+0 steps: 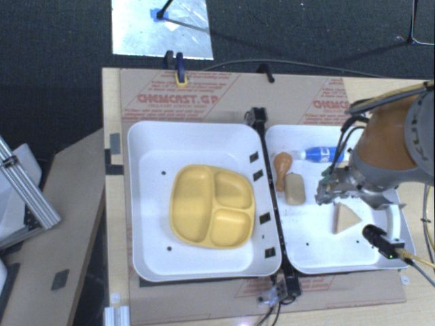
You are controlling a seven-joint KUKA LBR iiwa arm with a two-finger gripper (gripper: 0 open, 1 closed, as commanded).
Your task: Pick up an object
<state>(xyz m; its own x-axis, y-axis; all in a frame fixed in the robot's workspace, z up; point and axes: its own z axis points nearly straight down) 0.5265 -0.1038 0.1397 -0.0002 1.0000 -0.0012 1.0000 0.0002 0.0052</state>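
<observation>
**Now the arm stands low over the right bin, among the small objects**

Apparently the arm is searching for something to pick. Its gripper is low inside the right bin, and the orange band and the grey wrist cover it from above, so I cannot tell if it is open or closed, and nothing is visibly gripped.

The candidates lie close together in this bin. A tan block lies just to the left of the gripper, and a brown rounded piece touches its upper end. A blue and white bottle lies on its side behind them, partly hidden by the arm. A pale wedge lies just beside the gripper, on the side nearer to the camera. Because the gripper is between the block and the wedge, I judge one of these two is the target, but which one I cannot say.

The left bin holds a yellow divided plate, flat in the middle. It is well apart from the arm, and I think it has no part in this attempt.
</observation>
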